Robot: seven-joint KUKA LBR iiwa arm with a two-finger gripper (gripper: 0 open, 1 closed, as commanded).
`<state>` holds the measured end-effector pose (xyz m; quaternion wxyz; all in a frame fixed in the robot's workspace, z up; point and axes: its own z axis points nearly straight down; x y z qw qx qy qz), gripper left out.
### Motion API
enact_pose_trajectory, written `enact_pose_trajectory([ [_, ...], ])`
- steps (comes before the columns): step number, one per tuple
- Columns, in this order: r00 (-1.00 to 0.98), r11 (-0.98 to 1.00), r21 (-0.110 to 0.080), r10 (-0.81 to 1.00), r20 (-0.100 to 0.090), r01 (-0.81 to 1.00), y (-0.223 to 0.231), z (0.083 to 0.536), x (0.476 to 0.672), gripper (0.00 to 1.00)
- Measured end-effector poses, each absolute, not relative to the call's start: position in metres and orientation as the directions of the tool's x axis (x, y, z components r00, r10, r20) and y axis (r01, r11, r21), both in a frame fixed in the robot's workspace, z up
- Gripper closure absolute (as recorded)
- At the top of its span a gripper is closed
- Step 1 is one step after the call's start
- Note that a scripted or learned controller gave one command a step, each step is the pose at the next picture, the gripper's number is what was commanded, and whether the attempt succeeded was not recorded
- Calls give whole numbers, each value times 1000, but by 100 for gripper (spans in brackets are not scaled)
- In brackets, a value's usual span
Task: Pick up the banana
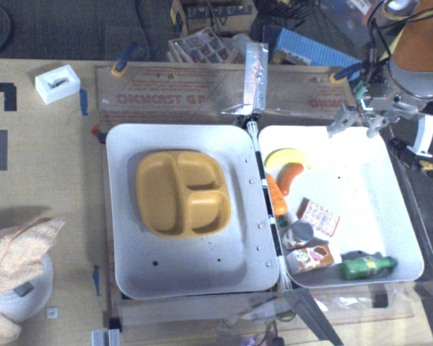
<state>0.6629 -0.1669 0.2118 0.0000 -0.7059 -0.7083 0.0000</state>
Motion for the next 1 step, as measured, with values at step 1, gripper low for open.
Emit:
enact_pose_trajectory([
  [1, -27, 27, 17, 1000, -4, 1000, -129, 112, 671, 0],
])
